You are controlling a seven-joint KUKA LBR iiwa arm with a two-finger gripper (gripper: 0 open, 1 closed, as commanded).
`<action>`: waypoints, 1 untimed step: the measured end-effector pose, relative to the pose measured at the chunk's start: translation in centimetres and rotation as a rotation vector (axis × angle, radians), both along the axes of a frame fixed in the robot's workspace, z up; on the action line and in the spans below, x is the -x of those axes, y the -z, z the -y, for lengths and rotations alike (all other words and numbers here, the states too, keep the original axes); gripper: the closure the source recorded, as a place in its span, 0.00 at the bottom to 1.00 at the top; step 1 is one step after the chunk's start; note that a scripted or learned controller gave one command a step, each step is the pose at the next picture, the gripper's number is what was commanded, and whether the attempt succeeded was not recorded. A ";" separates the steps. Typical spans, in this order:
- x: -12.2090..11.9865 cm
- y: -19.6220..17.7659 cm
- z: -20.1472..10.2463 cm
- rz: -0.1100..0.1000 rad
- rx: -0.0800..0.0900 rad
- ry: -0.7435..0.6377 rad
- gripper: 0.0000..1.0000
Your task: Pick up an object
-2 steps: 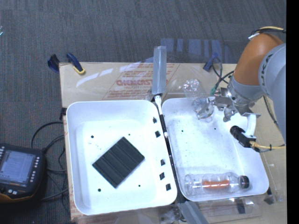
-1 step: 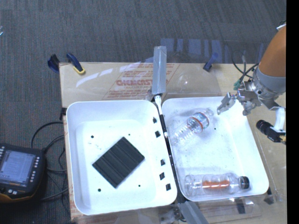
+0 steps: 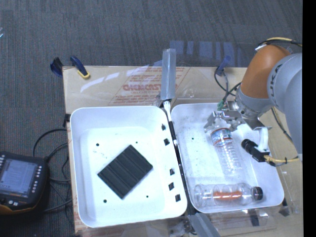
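My gripper [image 3: 221,122] hangs low in the right bin [image 3: 193,132], at its far side. It sits right over the top end of a clear plastic water bottle [image 3: 226,153] that lies along the bin floor, pointing toward the near side. The bottle's cap end is hidden under the gripper. A second clear bottle [image 3: 226,193] with an orange insert and a dark cap lies crosswise at the bin's near edge. A black ribbed flat slab [image 3: 125,171] rests in the left bin [image 3: 84,132].
A divider with black clips [image 3: 169,147] separates the two bins. A black cable connector [image 3: 252,149] hangs beside the arm over the right bin's right rim. A teach pendant [image 3: 19,181] lies on the floor at left.
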State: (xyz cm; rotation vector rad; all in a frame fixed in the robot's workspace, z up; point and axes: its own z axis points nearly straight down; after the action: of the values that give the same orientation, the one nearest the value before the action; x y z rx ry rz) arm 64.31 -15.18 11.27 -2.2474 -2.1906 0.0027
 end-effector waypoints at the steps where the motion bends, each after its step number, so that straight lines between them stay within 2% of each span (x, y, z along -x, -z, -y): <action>1: 1.4 2.6 0.3 0.001 -0.001 -0.056 0.00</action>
State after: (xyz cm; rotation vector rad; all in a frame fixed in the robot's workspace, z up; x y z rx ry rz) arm 62.90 -15.47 8.65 -2.1858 -2.2525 0.0004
